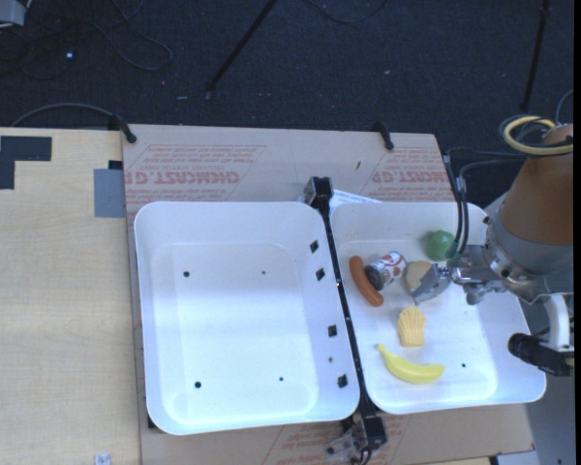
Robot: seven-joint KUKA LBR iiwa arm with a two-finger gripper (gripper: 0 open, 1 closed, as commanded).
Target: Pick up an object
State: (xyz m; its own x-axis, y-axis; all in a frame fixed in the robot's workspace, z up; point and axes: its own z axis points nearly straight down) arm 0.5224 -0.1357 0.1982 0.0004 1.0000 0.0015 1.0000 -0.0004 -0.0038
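The wooden surface (48, 308) carries a brown cardboard sheet (203, 168) under two white bins (232, 223). Behind is dark carpet (271, 46) with black cables (126, 8).

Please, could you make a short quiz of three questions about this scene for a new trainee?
1. True or false: the banana lies in the right bin.
2. Which item lies nearest the claw? A) banana B) green ball C) beige object
3. Fill in: the orange sausage lies close to the ___ between the bins.

Key: 1 true; 2 C; 3 divider.
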